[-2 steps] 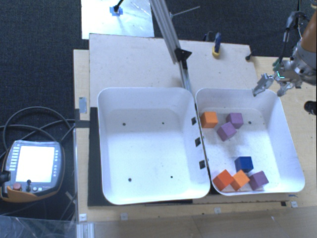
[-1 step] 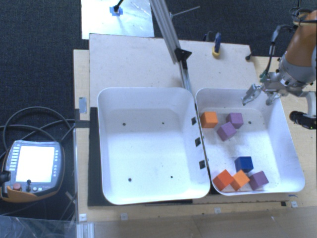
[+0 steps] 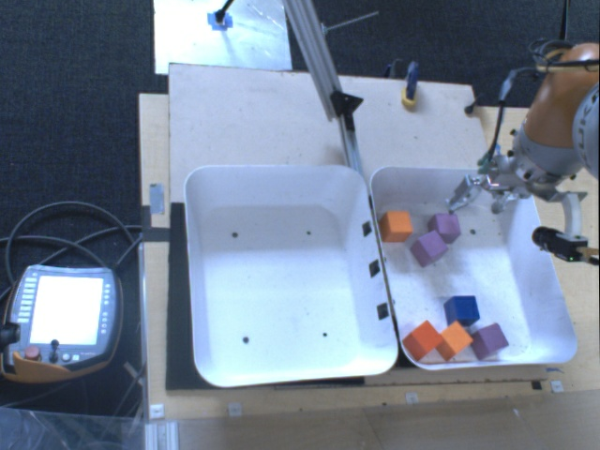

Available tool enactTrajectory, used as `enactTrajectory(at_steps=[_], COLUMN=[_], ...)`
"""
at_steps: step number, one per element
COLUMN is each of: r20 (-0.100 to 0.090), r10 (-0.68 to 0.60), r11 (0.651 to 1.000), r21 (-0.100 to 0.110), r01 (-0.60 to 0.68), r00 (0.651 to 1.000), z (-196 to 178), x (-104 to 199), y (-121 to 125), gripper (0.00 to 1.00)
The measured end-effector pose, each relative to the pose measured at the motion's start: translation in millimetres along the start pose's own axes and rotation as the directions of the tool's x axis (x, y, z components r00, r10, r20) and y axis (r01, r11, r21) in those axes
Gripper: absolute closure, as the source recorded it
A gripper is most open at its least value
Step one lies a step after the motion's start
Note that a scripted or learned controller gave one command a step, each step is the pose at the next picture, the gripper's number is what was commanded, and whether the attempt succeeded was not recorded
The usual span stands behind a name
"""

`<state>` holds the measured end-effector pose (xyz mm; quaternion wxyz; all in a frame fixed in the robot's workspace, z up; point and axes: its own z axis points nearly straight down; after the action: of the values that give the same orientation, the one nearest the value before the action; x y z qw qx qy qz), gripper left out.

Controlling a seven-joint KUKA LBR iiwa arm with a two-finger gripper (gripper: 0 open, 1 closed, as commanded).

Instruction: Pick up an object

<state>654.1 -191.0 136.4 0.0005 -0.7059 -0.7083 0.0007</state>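
The right bin (image 3: pixel 534 279) holds several small cubes. An orange cube (image 3: pixel 396 225) lies near its upper left corner, with two purple cubes (image 3: pixel 445 225) (image 3: pixel 428 247) just to its right. Near the front wall a blue cube (image 3: pixel 461 308) sits above two orange cubes (image 3: pixel 423 339) (image 3: pixel 455 339) and a purple cube (image 3: pixel 488 340). My gripper (image 3: pixel 482 198) hangs over the bin's far right part, above and to the right of the upper purple cube. Its fingers are spread open with nothing between them.
The left bin (image 3: pixel 202 251) adjoins the right one along a shared wall. A slanted metal pole (image 3: pixel 319 54) crosses the back of the bench. A yellow-and-blue clamp (image 3: pixel 411 90) sits at the far edge. A teach pendant (image 3: pixel 61 322) lies on the floor at left.
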Motion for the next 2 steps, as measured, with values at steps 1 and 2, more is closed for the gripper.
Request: enactTrajectory(at_steps=[1,2], r20=[0.001,0.002], r10=[0.000,-0.003], r11=[1.000,1.000], r21=[-0.007,-0.009], r01=[0.000,0.003], r00=[1.000,1.000], z=[29.3,19.1], x=[-0.1,-0.2], y=[1.9,2.7], gripper=[0.00,1.00])
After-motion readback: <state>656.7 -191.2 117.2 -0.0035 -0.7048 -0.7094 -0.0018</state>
